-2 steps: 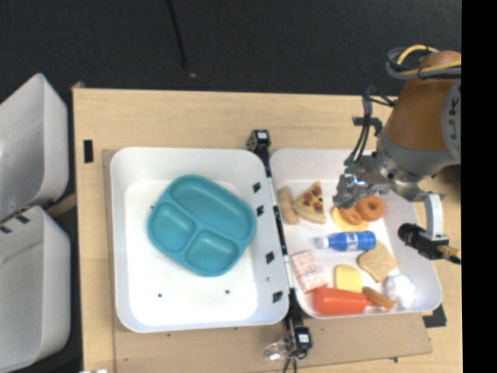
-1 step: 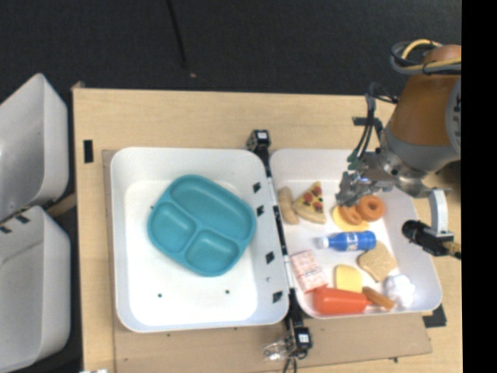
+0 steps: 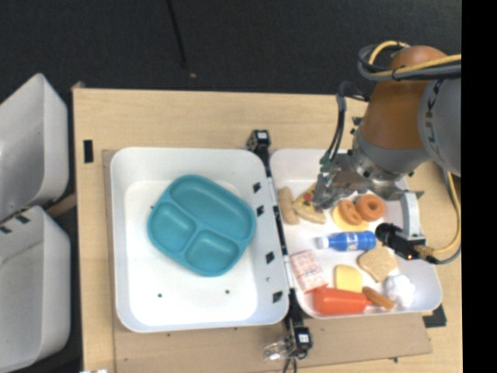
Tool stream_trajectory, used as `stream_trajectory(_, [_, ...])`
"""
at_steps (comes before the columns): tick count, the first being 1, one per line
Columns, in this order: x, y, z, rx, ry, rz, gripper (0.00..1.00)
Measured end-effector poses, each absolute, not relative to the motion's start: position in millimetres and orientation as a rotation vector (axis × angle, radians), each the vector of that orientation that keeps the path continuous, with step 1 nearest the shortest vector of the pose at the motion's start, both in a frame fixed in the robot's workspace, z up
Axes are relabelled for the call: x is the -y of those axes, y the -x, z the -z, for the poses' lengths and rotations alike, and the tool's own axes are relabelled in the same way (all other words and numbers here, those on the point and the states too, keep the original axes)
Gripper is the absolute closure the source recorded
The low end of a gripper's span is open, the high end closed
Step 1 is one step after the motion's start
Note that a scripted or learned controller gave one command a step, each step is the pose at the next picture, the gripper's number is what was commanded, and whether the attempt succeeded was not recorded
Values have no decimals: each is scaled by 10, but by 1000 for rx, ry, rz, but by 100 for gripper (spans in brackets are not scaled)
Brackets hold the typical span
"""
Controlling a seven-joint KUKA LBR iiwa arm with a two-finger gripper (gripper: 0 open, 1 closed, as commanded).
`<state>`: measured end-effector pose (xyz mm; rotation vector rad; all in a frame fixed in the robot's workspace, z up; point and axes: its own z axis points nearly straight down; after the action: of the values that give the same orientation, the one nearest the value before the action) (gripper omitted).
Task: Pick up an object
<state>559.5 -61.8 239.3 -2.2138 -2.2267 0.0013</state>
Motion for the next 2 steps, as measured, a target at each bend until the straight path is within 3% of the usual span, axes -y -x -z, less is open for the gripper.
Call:
stream_trajectory(1, [248, -5459, -2457, 2226, 2213, -1, 100])
stream_trajectory(2, [384, -5382, -2483, 2220, 2219, -3, 100])
